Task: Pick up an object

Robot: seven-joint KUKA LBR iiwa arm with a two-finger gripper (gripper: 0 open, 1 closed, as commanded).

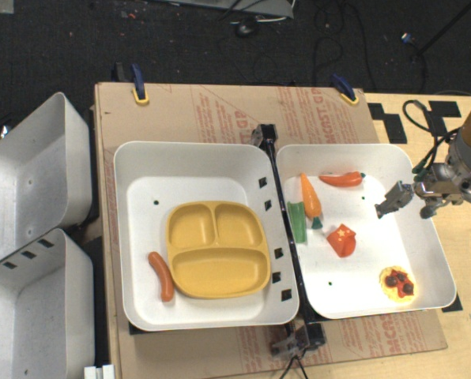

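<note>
Cardboard-topped bench (220, 109) on dark cabled floor bears two bins (133, 212), gripper (405, 196) over right bin's edge, arm cut off, grip state unclear.

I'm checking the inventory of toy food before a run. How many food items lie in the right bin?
5: chili pepper at the top, carrot and green piece by the left wall, strawberry mid-bin, small pizza at the lower right.
</note>
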